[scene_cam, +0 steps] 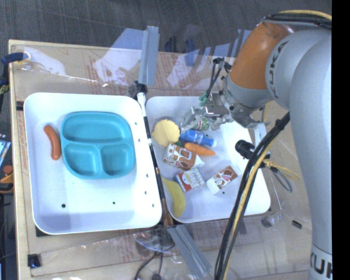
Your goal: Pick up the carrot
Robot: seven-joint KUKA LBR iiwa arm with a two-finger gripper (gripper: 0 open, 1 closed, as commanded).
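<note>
The carrot (199, 149) lies in the right bin (254, 200) beside a blue bottle (197, 137), the jaws above it, spread unclear.

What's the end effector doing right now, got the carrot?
End effector: above the right bin's far end; open or closed cannot be told. Carrot lies in the bin, not held.

Orange carrot (199, 149) flat in right bin (254, 206)
</note>
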